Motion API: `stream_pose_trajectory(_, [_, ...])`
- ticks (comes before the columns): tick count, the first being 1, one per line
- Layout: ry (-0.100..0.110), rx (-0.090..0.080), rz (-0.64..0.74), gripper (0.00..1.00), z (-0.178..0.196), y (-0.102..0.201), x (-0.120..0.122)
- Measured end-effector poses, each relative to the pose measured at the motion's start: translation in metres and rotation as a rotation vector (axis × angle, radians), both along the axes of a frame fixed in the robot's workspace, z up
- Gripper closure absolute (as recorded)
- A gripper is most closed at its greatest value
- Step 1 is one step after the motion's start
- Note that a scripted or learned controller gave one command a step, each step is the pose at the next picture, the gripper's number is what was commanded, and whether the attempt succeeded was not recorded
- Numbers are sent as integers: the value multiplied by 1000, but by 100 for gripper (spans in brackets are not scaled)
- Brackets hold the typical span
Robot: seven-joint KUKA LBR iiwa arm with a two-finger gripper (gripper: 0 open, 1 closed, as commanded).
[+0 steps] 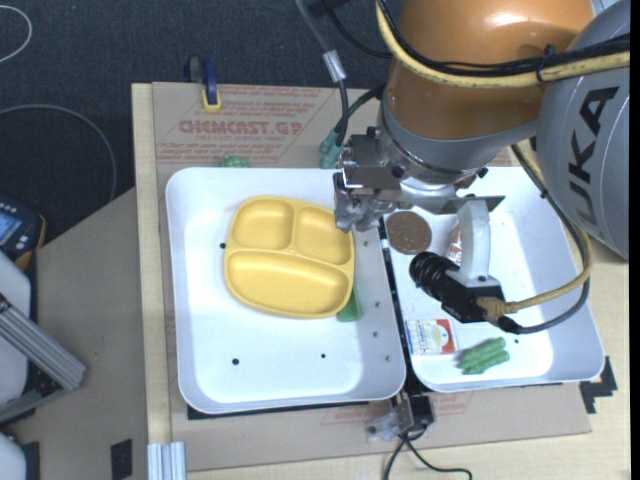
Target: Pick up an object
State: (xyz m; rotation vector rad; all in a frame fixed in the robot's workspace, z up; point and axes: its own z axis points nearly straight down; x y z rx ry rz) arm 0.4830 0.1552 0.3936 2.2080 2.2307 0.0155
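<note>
A yellow divided plate [285,258] lies in the left bin [270,368], toward its back right. A green item [349,307] pokes out from under the plate's right edge. In the right bin [560,338] I see a brown round disc [408,234], a white and red object [472,236], a small printed packet [432,337] and a green pod-shaped item [482,355]. My gripper [356,208] hangs low over the wall between the bins, right at the plate's back right corner. The wrist body hides its tips.
The arm's large orange and grey body covers the back of the right bin. A brown board [250,118] lies behind the bins, with a blue and yellow clamp [208,83] on its back edge and small green pieces [330,149] on it. Cables trail over the dark floor.
</note>
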Motion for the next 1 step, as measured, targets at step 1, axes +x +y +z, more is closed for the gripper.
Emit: stream_pose_trajectory(1, [5, -5, -7, 100, 7, -5, 0])
